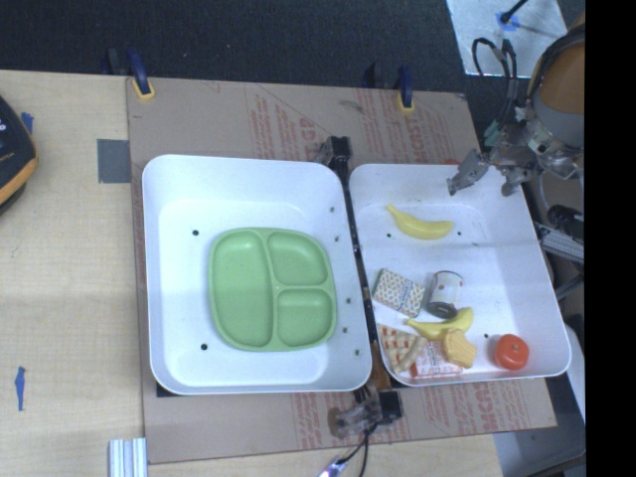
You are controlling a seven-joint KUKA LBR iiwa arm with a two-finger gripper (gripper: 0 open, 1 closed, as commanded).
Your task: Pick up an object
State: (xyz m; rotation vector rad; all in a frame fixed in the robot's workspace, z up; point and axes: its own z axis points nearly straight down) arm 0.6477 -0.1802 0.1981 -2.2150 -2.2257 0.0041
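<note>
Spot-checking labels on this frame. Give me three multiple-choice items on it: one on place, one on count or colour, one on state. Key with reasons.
1. Where does the green divided plate lie?
A. In the left bin
B. In the right bin
C. On the bare bench

2. How many sections does the green plate have?
A. Two
B. Three
C. Five

3. How does the gripper stand?
A. Shut on the red tomato
B. Resting on the green plate
C. Fingers apart at the far edge of the right bin, nothing between them

Key:
1 A: the plate sits in the middle of the left bin, alone there.
2 B: one long section on the left, two smaller ones on the right.
3 C: the two fingers show spread near the far edge of the right bin, beyond the upper banana; the tomato lies at the near right corner, untouched.
</note>
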